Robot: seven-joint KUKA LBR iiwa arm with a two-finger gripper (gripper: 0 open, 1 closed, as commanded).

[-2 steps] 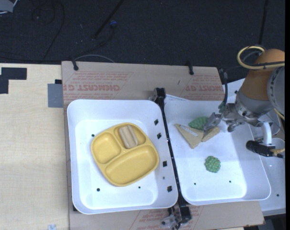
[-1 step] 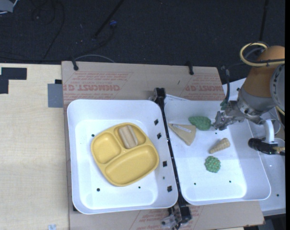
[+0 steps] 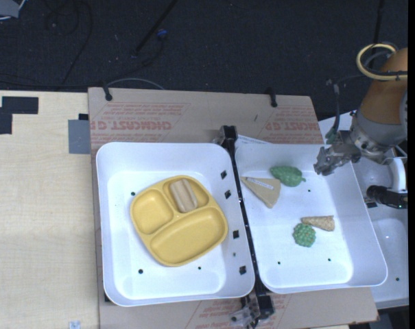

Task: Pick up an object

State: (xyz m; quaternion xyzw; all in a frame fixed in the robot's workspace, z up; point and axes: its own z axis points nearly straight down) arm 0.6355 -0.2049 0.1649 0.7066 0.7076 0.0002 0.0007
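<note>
Arm enters from the right edge of the frame, orange band near the upper right corner. Gripper [image 3: 328, 162] sits over the upper right rim of the right bin [image 3: 344, 266]; it is dark and small against the rim, and whether the jaws are wide or narrow cannot be told. Nothing visible between them.

Right bin contents:
- green leafy piece [image 3: 287, 175], upper middle of the bin, near the gripper but apart from it
- pale wedge [image 3: 263, 190], just left of and below the green piece, close to the divider between bins
- tan cone-shaped piece [image 3: 319, 222], lower centre right
- round green knobbly piece [image 3: 304, 235], touching or just beside the cone at its lower left

Left bin [image 3: 118, 177]: yellow compartment tray [image 3: 183, 238], tilted, with a tan bar-shaped piece [image 3: 185, 196] in its upper right compartment.

Both bins rest on a cardboard sheet [image 3: 193, 118] with reversed red print
</note>
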